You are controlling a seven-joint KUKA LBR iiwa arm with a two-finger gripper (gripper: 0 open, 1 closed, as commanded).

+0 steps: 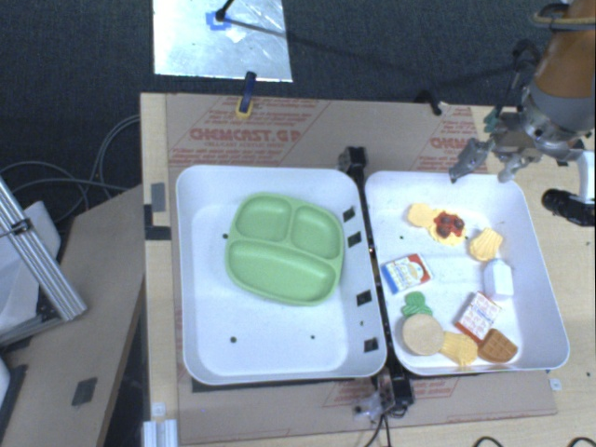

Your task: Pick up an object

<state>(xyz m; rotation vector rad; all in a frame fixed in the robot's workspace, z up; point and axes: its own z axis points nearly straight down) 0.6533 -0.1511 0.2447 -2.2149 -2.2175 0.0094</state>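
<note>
Even, fairly bright light, glare on the foil sheet (223,26), picture perhaps slightly soft.

Bench (158,250) of pale wood, spread with a brown printed sheet (279,133) across the middle of the frame. On that sheet, two shallow white bins side by side, touching along a black seam: left bin (200,343) at centre left, right bin (540,277) at centre right. Near the sheet's upper edge, a small yellow-and-blue clamp (246,96). At the lower edge, a tangle of wires (386,403).
</note>
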